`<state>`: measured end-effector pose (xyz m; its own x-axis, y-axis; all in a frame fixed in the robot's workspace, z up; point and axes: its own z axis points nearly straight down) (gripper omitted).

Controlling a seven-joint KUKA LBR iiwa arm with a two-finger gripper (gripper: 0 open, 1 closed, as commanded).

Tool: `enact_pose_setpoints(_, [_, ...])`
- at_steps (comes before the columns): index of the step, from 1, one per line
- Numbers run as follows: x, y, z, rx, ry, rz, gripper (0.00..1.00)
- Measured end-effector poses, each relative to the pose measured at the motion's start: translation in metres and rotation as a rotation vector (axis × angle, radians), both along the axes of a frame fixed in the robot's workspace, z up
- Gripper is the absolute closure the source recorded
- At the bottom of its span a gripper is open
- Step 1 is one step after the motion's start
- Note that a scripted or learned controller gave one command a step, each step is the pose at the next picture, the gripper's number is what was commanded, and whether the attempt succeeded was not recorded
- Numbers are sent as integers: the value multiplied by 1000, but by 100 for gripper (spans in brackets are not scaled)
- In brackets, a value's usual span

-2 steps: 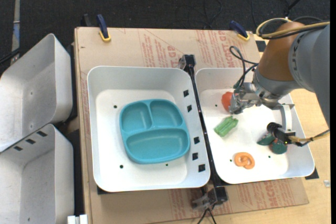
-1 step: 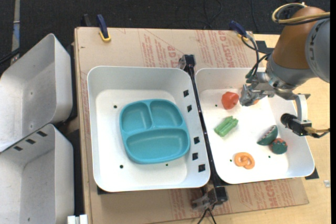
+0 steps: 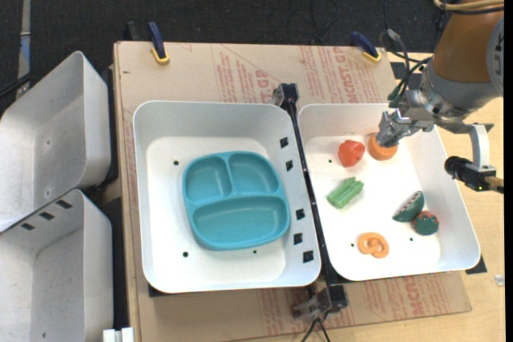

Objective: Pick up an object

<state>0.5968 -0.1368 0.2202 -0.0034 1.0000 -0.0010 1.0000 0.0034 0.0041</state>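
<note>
Arm (image 3: 469,44) is reaching in from the right, gripper (image 3: 390,132) sitting low over the back of the right bin (image 3: 457,196). It is hovering directly on top of an orange round piece (image 3: 382,149), touching or nearly so. Can't tell whether the jaws are released or clenched, the wrist is blocking that.

Right bin contents: a red tomato-like piece (image 3: 350,153) lying just beside the orange one on its left, a green ridged vegetable (image 3: 345,193) sitting near the middle, an orange pretzel-shaped piece (image 3: 373,244) lying at the front, a watermelon slice (image 3: 409,207) resting against a dark green and red piece (image 3: 426,223) towards the right wall.

Left bin (image 3: 152,172) is holding a teal divided plate (image 3: 236,200), lying flat in the middle. Both bins are sitting side by side on the table (image 3: 240,68).
</note>
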Motion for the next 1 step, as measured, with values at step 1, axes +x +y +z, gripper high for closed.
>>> enact_pose_setpoints(1, [1, 0, 3, 0, 3, -1, 100])
